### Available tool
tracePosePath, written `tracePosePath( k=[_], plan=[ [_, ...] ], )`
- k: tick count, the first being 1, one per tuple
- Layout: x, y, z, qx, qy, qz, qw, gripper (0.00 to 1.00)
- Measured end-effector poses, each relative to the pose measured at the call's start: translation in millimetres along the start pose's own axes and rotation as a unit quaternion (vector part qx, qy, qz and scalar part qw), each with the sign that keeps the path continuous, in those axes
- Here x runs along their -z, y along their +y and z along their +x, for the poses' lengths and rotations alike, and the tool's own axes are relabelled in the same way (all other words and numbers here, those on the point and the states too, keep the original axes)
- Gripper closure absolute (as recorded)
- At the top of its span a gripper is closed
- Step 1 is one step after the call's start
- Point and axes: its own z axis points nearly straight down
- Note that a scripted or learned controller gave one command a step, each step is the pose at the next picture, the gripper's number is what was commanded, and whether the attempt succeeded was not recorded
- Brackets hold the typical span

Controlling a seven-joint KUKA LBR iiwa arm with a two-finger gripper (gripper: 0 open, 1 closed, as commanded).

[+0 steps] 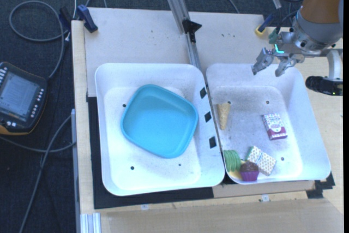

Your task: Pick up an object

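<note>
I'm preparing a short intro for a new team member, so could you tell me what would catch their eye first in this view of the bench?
The big blue plate stands out at once, lying in the left bin. Next comes the arm's gripper, open with nothing between its fingers, hovering over the far edge of the right bin. That bin holds small items: a red box near the middle, a cone by its left wall, and a purple cupcake at the near edge.

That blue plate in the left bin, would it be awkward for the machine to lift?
Probably. The blue plate lies flat and looks wide beside the tool, so gripping would likely have to be at its raised rim. It looks like smooth plastic, so likely stiff, light and a bit slippery. Pushed, it would probably slide, not roll.
</note>
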Motion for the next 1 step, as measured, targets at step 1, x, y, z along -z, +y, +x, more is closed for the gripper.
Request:
tracePosePath(
  k=[1],
  plan=[
    [-0.1, 0.0, 0.0, 0.0, 0.0, 0.0, 1.0, 0.0]
  ],
)
